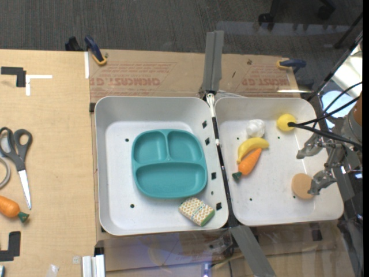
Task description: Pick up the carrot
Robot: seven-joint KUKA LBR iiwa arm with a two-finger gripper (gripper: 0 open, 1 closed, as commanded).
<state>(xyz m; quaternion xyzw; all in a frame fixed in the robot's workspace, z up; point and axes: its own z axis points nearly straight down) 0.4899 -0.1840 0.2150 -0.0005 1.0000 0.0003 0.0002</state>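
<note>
An orange carrot (249, 163) with a green stem end lies tilted in the middle of the right bin (271, 209), just below a yellow banana (252, 147) and touching it. My gripper (315, 166) hovers at the right side of that bin, well to the right of the carrot. It is open, with its two fingers spread and nothing between them. Its lower finger (320, 182) is beside a tan round disc (300, 186). A second carrot (8, 207) lies on the wooden bench at the far left, outside the bins.
A yellow lemon (285, 123) and a small white object (255, 127) sit at the back of the right bin. The left bin (109, 154) holds a teal divided plate (169, 163) and a patterned sponge (196, 211). Scissors (17, 154) lie on the bench.
</note>
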